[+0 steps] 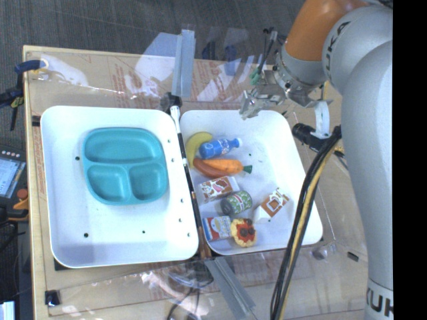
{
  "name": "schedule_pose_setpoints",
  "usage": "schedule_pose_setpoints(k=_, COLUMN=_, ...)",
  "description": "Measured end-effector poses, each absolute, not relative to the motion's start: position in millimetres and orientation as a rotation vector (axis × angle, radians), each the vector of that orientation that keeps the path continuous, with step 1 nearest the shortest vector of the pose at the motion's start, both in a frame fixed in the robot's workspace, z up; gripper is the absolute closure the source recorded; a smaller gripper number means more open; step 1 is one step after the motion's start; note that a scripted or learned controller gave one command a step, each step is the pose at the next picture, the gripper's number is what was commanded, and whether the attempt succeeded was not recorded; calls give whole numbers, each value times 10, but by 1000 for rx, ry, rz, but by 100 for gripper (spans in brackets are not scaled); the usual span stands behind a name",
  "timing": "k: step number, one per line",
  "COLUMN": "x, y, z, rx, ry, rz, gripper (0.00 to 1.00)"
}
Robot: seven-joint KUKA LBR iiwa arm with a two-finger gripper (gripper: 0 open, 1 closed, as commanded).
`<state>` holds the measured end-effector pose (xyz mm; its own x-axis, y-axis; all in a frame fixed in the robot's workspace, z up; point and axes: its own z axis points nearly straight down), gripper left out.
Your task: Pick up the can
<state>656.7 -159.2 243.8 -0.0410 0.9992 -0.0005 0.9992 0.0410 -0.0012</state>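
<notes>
Two white bins sit side by side on the worktop (80, 79), and we read them from the near edge back. Nearest in the right bin (303, 179) lie a small pizza toy (243, 233) and a red-and-white packet (216, 228). Just behind them the can (236, 203) lies on its side, dark end toward the bin wall, close beside a red carton (218, 187) and near a small brown-and-white box (275, 204). Farther back we see a carrot (222, 167), a blue bottle (219, 147) and a banana (195, 143). The left bin (60, 212) holds a teal divided tray (125, 163). Farthest, the gripper (259, 99) hangs over the right bin's far rim, well apart from the can and holding nothing; whether it is apart or together we cannot tell. We judge the pick not yet begun: approach, descent, grasp and lift all remain.
</notes>
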Motion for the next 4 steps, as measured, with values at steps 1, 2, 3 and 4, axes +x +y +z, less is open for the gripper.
schedule_pose_setpoints(k=1, x=6568, y=-2104, z=2463, rx=-2182, ry=-2260, rz=2, gripper=100)
schedule_pose_setpoints(k=2, x=6524, y=-1451, z=3121, rx=-2200, ry=-2242, rz=0, gripper=100)
schedule_pose_setpoints(k=3, x=6065, y=-1676, z=2832, rx=-2216, ry=-2221, rz=6, gripper=100)
schedule_pose_setpoints(k=4, x=6571, y=-1877, z=2763, rx=-2240, ry=-2200, rz=4, gripper=100)
